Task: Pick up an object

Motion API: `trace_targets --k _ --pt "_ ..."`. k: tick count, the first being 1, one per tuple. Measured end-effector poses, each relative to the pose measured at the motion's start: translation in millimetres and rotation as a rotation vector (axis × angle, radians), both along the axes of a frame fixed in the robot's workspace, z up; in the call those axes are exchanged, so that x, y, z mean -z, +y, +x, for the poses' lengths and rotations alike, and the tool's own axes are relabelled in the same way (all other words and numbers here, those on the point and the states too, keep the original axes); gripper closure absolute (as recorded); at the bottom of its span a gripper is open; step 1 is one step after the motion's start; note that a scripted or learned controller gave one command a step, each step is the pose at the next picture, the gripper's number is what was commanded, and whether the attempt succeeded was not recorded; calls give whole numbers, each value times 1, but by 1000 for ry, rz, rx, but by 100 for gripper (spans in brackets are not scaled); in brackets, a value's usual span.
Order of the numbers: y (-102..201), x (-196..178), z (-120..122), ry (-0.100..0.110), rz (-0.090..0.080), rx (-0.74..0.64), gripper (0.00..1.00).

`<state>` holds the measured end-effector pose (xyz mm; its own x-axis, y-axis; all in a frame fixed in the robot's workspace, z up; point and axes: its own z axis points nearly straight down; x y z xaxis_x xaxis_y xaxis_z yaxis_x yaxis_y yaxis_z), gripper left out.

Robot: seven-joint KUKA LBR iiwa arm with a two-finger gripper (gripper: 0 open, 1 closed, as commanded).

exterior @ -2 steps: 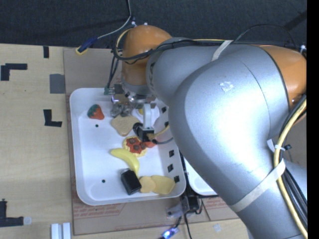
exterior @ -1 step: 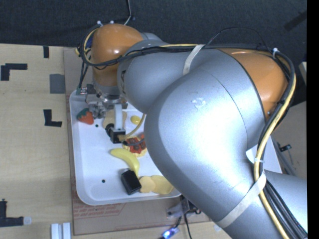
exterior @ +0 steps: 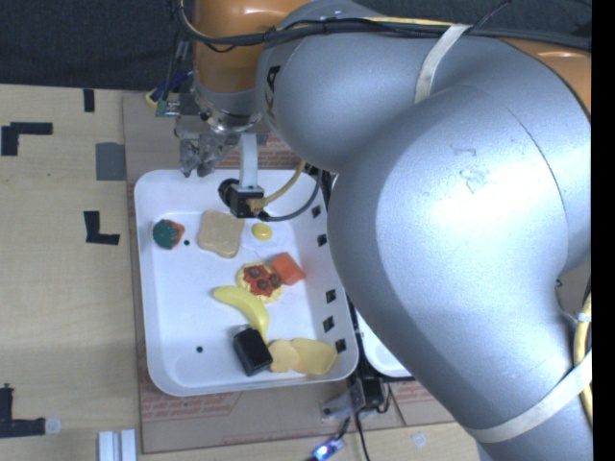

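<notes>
While gripper (exterior: pixel 199 164) hovers (state unclear) | bread slice (exterior: pixel 220 233) just below-right

The arm (exterior: pixel 452 209) is made of bulky, rounded grey shells with pale seams between its segments. A glossy orange band (exterior: pixel 235 27) wraps it above the wrist. Thin black cables (exterior: pixel 519 3) loop beside that band, and a small metal pincer (exterior: pixel 200 157) hangs below it.
</notes>
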<state>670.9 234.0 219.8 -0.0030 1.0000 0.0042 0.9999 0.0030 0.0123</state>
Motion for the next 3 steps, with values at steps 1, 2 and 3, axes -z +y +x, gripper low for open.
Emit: trace_targets --k 1,2,3 --pt "-1 1 -3 15 -7 -1 100" --pt "-1 -9 -3 17 -9 -3 100" --pt "0 -18 -3 19 -11 -5 100"
